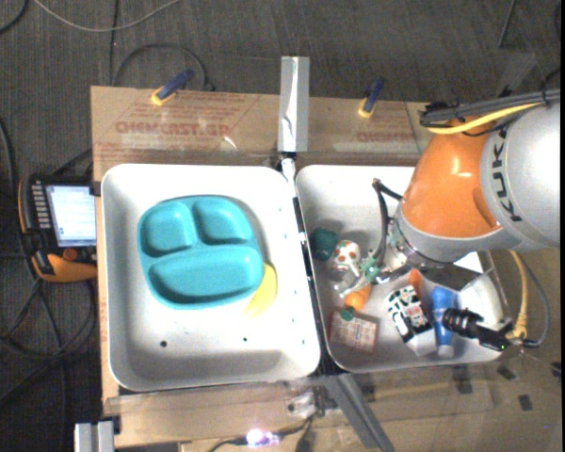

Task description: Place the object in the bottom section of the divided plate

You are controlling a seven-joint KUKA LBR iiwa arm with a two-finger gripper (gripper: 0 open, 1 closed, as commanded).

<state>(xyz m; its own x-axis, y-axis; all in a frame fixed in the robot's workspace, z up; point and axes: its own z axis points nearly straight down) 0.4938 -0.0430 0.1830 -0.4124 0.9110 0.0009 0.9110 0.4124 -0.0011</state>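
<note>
Camera view looks down on two white bins: the left bin (122, 347) bears a teal divided plate (202, 250) with two small sections at its far side and one large section nearest the camera, and a yellow, banana-like piece (264, 292) lies touching the plate's right edge. The right bin (325, 191) holds a clutter: a teal lump (322, 244), a white ball with markings (347, 250), an orange piece (357, 298), a brown card (354, 330), a black-and-white item (407, 311) and a blue-and-white piece (441, 320). The arm (480, 191) hangs low over this bin, its orange band and wrist covering the gripper, so I cannot tell how the jaws stand or whether they hold anything. Which object is meant is unclear too; none lies in the plate's sections. My judgement is that the step in hand is the pick. To do it well, the arm should settle on one piece that stands apart from its neighbours, close squarely on it, lift clear of the wall between the bins, and set it down over the middle of the large section. The bin's right part is hidden under the arm.
</note>
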